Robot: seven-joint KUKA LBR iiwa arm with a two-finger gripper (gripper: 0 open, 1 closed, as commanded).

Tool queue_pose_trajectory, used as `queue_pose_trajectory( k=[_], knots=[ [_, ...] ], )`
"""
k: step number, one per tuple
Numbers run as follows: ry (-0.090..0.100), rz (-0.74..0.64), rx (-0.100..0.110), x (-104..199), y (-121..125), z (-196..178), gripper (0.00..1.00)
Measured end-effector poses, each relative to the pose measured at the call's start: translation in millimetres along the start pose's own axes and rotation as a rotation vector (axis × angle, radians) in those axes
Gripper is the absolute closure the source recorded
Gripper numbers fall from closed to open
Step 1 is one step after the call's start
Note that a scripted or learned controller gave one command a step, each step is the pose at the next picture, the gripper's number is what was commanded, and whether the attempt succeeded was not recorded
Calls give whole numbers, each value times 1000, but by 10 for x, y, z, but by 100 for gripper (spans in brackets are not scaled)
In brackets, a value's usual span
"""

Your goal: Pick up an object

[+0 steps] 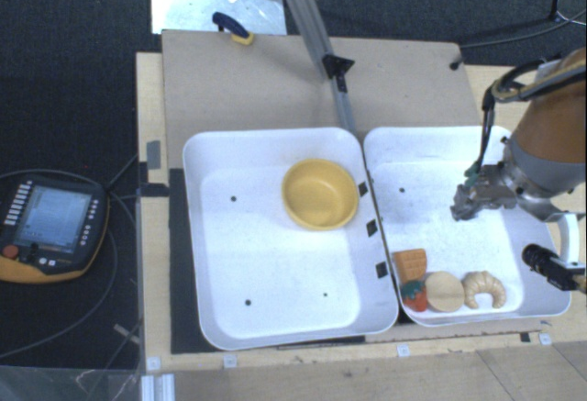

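A yellow bowl (319,194) sits in the left bin (229,298), near its upper right. In the right bin (413,151), along the front wall, lie an orange block (410,262), a small red and green piece (415,294), a round beige bun (445,291) and a croissant (484,288). My gripper (466,206) hangs over the right side of the right bin, above and behind the food pieces, apart from all of them. Nothing shows between its fingertips.
A grey pole (312,23) slants across the cardboard behind the bins and ends at a black clamp (337,67). A teach pendant (46,225) lies on the floor at the left. A black cable (484,128) loops above the wrist.
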State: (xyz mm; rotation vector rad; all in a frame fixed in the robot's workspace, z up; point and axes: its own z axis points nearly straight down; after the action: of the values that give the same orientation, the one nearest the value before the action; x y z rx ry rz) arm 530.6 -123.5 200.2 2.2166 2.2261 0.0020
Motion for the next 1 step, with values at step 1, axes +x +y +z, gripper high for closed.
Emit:
queue_pose_trajectory(
  k=[1],
  knots=[
    [0, 0, -1, 424, 73, -92, 100]
  ],
)
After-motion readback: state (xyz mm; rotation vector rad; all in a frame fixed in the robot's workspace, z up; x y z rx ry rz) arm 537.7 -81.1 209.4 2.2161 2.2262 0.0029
